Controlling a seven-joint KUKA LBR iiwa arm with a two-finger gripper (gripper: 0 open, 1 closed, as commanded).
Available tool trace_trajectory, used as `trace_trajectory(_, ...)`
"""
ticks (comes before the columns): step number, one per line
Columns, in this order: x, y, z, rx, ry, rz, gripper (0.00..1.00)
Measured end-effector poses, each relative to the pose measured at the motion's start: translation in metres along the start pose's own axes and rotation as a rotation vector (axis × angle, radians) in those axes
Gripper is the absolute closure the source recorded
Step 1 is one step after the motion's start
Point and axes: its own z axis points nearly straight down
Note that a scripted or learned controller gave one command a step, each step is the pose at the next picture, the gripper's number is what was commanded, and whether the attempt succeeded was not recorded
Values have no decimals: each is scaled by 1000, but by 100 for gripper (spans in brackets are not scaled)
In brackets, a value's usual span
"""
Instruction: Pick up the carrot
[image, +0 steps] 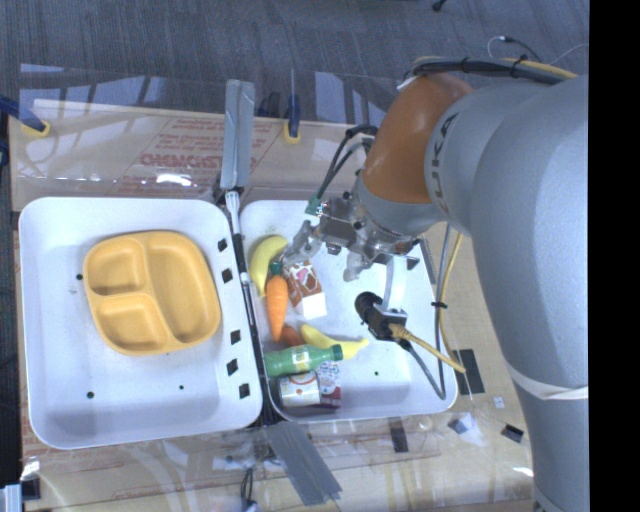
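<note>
Two white bins (60, 400) sit on your desk, and from above you see the carrot (276, 305) lying in the right bin against its left wall, between a banana (262, 258) and a green bottle (302, 359). Your pincer (330, 250) hangs just right of it, seemingly open and empty, though clutter blurs this. You're still approaching, I judge: shift left over the carrot, then descend.

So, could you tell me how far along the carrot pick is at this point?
Done: the arm is over the right bin, its gripper just above the carrot. In hand: nothing; the carrot lies on the bin floor beside the banana and small carton. Left: descend, grasp and lift it.
</note>
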Motion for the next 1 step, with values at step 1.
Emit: trace_trajectory(1, 43, 0, 31, 3, -1, -83, 0)
